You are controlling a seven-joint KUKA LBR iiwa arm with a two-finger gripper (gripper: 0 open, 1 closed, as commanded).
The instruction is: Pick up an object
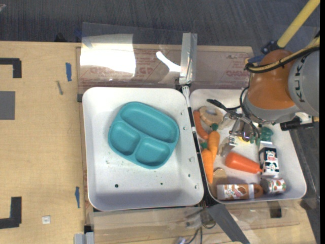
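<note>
Two bins, my gripper point(242, 131) low over right bin point(297, 161) clutter near carrot point(242, 162); finger state unclear, still approach step, next descend and pinch.

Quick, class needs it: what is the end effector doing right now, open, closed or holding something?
End effector: cannot be told; it hangs low over the right bin.

arm point(284, 85): cut off at right edge | end effector point(238, 133): finger state unclear

Orange carrots point(242, 163), small cans and packets (jumbled) in right bin point(299, 179)
</note>
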